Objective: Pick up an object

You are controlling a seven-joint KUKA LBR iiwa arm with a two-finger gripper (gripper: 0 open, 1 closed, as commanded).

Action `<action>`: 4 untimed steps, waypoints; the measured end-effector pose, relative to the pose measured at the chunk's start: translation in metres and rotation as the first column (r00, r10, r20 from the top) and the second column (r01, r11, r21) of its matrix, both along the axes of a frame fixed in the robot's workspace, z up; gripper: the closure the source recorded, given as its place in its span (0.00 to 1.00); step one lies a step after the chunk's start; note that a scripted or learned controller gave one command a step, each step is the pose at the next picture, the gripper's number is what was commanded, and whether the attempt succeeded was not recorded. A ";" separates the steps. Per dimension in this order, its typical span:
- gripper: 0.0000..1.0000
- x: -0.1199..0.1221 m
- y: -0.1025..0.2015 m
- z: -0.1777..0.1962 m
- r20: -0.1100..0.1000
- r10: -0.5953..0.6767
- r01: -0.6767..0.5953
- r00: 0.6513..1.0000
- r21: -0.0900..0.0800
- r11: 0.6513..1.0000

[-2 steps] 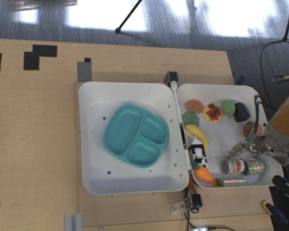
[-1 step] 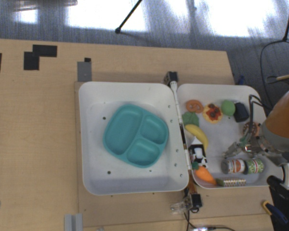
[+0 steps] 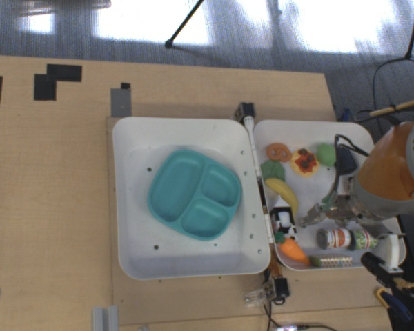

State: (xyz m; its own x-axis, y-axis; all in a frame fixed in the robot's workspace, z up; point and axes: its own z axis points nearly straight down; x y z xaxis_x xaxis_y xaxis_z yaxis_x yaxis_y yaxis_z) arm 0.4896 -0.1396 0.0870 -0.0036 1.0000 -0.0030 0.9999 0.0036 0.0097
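The right bin holds several toy foods. There is a yellow banana, an orange carrot, a green round fruit, a pizza slice, a red-orange slice and a green leafy piece. A small bottle with a red and green label lies on its side near the bin's front. My gripper hangs low over the bin's middle, just above the bottle and to the right of the banana. Nothing can be seen held in it.
The left bin carries a teal divided plate. A small black-and-white item sits by the divider between the bins. A dark speckled stick lies along the right bin's front wall. The arm's orange band covers the bin's right side.
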 end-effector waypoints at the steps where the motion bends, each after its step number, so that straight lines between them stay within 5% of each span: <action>1: 0.00 -0.002 -0.067 0.065 -0.006 -0.001 0.001 1.000 0.001 1.000; 2: 0.00 -0.003 -0.066 0.013 -0.009 -0.002 0.002 1.000 0.003 1.000; 4: 0.00 0.000 -0.005 0.000 0.000 0.000 0.000 1.000 -0.002 1.000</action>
State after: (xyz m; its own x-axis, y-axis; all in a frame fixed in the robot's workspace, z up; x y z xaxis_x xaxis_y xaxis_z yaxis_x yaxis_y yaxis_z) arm 0.4893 -0.1442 0.0871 -0.0032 1.0000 -0.0048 0.9999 0.0033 0.0095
